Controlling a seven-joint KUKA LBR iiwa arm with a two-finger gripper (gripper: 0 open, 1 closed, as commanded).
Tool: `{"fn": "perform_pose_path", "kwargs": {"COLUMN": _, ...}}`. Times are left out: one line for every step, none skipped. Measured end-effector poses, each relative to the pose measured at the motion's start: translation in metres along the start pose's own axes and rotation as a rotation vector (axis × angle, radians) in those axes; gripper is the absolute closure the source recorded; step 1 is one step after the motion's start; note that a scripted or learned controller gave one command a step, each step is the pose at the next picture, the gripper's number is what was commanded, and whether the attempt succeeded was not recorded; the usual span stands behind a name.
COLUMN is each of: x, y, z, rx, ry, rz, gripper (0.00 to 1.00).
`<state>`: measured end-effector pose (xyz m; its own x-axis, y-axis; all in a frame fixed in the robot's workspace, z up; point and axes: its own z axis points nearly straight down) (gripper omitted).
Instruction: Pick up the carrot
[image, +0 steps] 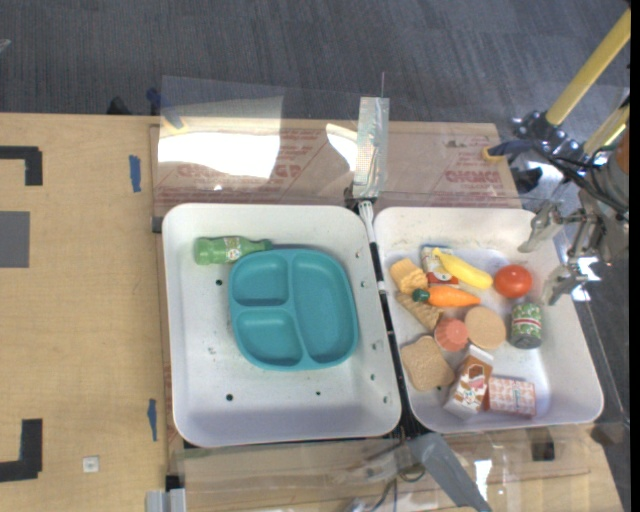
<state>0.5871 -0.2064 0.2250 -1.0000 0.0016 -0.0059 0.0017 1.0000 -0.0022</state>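
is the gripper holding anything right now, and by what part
Nothing is held. The gripper sits at the right bin's far right edge, nothing between its jaws; the carrot lies in the bin.

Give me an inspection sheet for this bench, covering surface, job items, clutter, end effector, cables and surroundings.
Surface: two white bins side by side, left bin, right bin.
Job's things: carrot lying in the right bin among toy food.
Clutter: teal divided plate and green bottle in the left bin; tomato, banana, can and small cartons in the right bin.
End effector: at the right bin's far right edge, apart from the carrot.
Cables: nothing seen.
Surroundings: cardboard panels, clear sheet behind the bins.
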Motion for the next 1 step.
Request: {"fn": "perform_pose_path", "kwargs": {"x": -0.0543, "y": 0.0344, "z": 0.1185, "rx": 0.003, "ry": -0.010, "rz": -0.213, "gripper": 0.00}}
